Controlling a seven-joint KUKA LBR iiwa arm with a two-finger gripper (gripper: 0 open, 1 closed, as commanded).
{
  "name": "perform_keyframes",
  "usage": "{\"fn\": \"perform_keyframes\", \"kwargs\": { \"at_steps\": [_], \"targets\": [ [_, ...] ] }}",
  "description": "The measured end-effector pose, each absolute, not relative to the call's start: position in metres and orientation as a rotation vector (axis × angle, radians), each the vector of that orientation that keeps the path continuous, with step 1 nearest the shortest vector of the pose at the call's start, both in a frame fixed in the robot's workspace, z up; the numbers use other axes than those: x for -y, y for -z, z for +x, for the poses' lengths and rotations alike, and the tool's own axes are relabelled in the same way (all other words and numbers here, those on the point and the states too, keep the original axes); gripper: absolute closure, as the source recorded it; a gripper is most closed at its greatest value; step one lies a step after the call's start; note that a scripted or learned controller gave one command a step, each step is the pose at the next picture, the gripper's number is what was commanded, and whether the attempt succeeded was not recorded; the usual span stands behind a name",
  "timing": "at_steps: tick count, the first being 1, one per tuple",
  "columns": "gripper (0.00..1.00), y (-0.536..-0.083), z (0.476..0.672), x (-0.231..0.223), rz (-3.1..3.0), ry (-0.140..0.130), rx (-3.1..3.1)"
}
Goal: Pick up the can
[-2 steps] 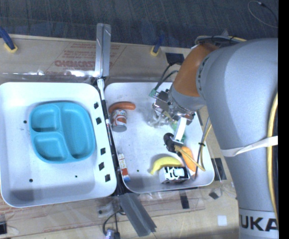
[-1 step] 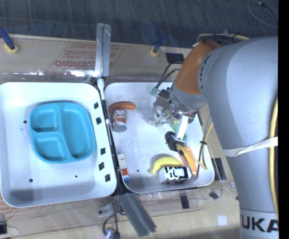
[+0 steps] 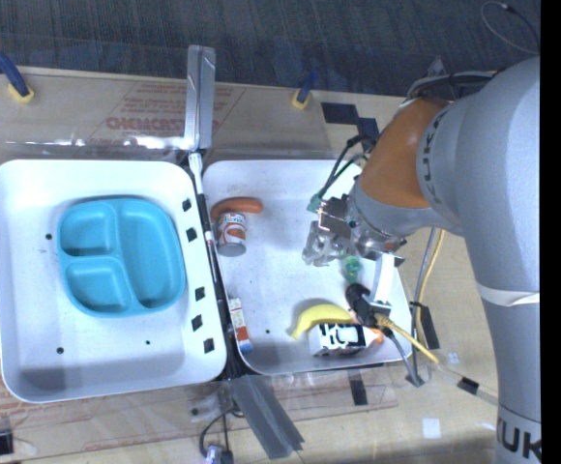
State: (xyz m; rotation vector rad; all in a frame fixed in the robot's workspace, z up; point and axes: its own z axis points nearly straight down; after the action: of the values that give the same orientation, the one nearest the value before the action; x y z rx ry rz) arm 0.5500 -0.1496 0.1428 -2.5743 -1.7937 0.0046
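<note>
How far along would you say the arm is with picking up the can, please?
Nothing looks done: the can stands in the right bin by its left wall, below a hot dog. The tool hangs over the bin's middle, apart from the can. Reaching, gripping and lifting remain.

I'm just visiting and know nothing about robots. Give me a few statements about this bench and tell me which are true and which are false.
1. The can lies in the right bin. True.
2. The blue divided tray sits in the same bin as the can. False: it is in the left bin.
3. The pincer is clamped around the can. False: it is over the middle of the right bin, apart from the can, which lies near that bin's left wall.
4. A banana lies near the front of the right bin. True.
5. The orange sausage-shaped item is beside the banana. False: it lies just behind the can.
</note>
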Motion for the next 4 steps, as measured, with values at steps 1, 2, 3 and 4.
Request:
{"fn": "perform_keyframes", "kwargs": {
  "at_steps": [1, 2, 3, 4],
  "targets": [
    [0.00, -0.143, 0.550, 0.150, -2.575, -0.005, 1.793],
    [0.00, -0.090, 0.508, 0.119, -2.586, -0.005, 1.776],
    [0.00, -0.091, 0.515, 0.190, -2.678, 0.006, 1.603],
    [0.00, -0.162, 0.566, 0.170, -2.769, -0.003, 1.477]
  ]
}}
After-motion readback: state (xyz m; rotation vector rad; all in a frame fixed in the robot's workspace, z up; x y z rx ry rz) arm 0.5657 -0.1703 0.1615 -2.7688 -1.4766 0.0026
